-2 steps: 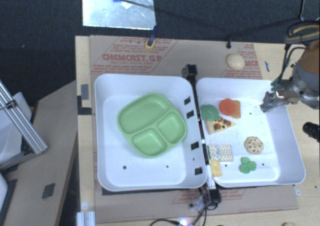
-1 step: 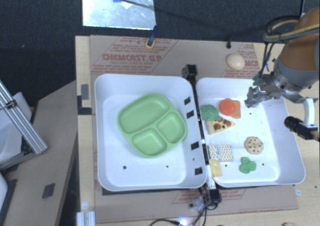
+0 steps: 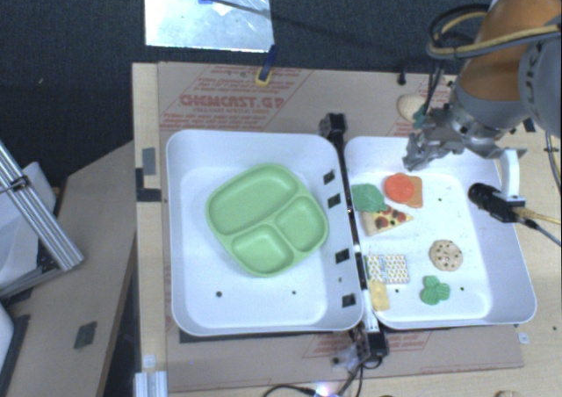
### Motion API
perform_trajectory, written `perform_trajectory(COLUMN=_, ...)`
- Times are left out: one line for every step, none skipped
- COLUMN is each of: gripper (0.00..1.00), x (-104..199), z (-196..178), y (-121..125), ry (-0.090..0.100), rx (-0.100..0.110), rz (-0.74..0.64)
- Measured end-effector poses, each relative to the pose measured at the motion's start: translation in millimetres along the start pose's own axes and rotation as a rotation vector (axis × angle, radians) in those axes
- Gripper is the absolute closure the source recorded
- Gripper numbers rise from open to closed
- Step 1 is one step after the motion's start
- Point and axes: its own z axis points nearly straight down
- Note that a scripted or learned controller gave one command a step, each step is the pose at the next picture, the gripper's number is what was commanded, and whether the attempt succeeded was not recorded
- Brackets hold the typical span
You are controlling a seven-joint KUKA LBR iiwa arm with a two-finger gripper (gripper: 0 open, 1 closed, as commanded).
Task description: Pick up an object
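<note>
So the arm (image 3: 505,44) is leaning in over the right bin (image 3: 509,294), and the tool (image 3: 421,151) hangs at that bin's far left corner. Honestly can't tell from here if it's open or closed, it's just a grey clump at this angle, and nothing shows in its grip.

Stuff in that bin, going from the tool: just below it sits a red tomato slice (image 3: 403,188), with a green leaf (image 3: 367,198) touching its left side. Below those, a pizza slice (image 3: 386,219). Further down and a bit right, a cookie (image 3: 445,255), then a small green piece (image 3: 435,291) near the bin's front. Down and left of the tool, well apart from it, a checked cracker (image 3: 388,269) lies with a yellow piece (image 3: 378,295) just under it, hugging the divider between bins.

Way off to the tool's left, the left bin (image 3: 189,299) holds a green divided plate (image 3: 267,219), three compartments, lying flat. Both bins sit on cardboard on the desk (image 3: 97,237).
</note>
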Motion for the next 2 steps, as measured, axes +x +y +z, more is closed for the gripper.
perform_trajectory(gripper=1.00, x=47.7, z=-8.3, y=23.1, ry=0.000, rx=0.000, rz=0.000)
perform_trajectory(gripper=1.00, x=104.1, z=8.3, y=40.2, ry=0.001, rx=0.003, rz=0.000)
